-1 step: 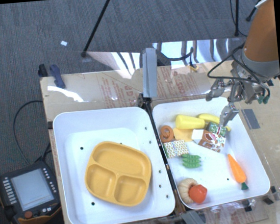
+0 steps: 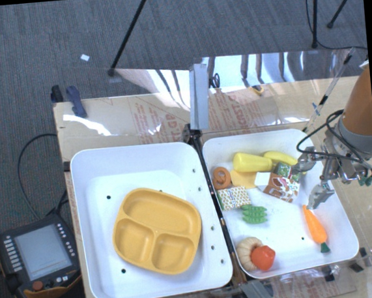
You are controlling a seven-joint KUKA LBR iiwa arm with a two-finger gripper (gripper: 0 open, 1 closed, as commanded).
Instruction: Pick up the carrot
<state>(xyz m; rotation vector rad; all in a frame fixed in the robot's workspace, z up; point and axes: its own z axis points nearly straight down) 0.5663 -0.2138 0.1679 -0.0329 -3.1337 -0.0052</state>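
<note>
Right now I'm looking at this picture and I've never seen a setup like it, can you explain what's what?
One camera above a bench looks down at a slant on two shallow white bins. The left bin holds a yellow divided plate. The right bin holds toy food: an orange carrot, a tomato, green pea pods and others. From the right reaches a robot arm, grey with an orange band. Its gripper hangs just above the carrot, holding nothing between its fingers.

Bright overhead light, glare on bench [image 2: 170,117]
</note>
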